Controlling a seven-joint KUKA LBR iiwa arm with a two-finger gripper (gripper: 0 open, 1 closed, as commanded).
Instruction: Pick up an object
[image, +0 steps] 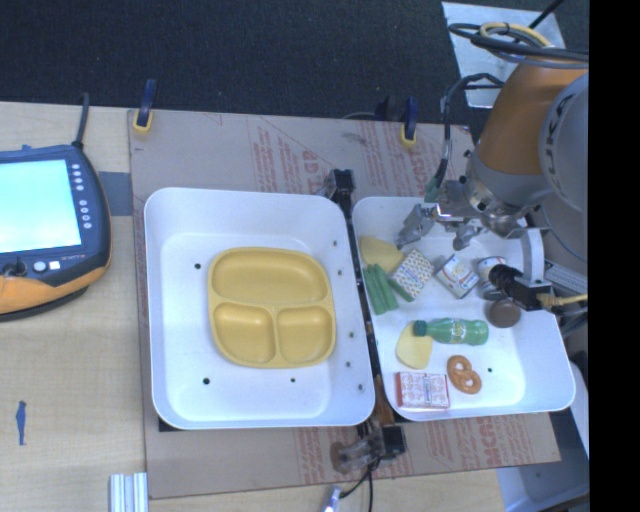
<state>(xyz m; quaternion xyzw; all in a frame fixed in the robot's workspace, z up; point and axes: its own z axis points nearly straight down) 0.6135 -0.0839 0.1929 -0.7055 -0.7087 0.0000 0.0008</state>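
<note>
My gripper hangs over the back of the right bin, fingers spread open with nothing between them. Just below it lie a patterned packet and a small carton. Further forward are a green bottle on its side, a yellow lump, a pretzel and a red-and-white packet. Green pods and a pale yellow piece rest by the bin's left wall. A brown round thing sits at the right.
The left bin holds a yellow divided plate. A tablet-like pendant lies on the bench at far left. Clamps hold the cardboard at the back edge.
</note>
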